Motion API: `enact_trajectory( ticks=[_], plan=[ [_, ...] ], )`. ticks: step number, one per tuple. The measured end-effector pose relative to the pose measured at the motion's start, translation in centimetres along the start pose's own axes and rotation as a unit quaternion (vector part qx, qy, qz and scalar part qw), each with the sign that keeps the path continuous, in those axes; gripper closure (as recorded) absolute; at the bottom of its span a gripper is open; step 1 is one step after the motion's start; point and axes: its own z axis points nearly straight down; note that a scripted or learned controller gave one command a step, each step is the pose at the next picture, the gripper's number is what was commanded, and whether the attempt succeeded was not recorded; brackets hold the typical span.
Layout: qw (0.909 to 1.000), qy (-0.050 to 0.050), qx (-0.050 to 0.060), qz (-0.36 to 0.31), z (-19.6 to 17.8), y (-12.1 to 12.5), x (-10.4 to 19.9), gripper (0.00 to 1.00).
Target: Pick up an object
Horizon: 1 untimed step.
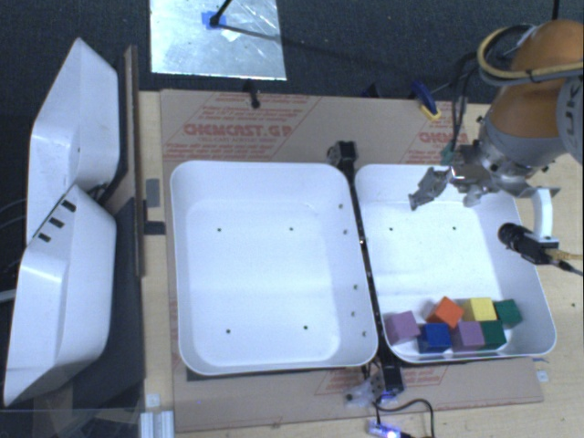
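Observation:
Several small blocks lie bunched along the near edge of the right bin (pixel 401 263): a purple block (pixel 401 325), a blue block (pixel 435 337), an orange block (pixel 447 311), a yellow block (pixel 481 309), a second purple block (pixel 470 334) and green blocks (pixel 502 322). My gripper (pixel 451 192) hangs over the far part of the right bin, well away from the blocks. Its two fingers are spread apart with nothing between them.
The left bin (pixel 192 272) sits beside the right one, with a black divider (pixel 365 254) between them. A white moulded cover (pixel 64 217) lies at the far left. A shiny metal sheet (pixel 217 26) lies beyond the bench.

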Motion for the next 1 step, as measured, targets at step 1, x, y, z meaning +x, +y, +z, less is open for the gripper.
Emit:
enact_trajectory(
  ticks=[1],
  plan=[
    [1.0000,0.000,0.000,-0.001,1.09,4.74,1.61,0.00]
  ],
)
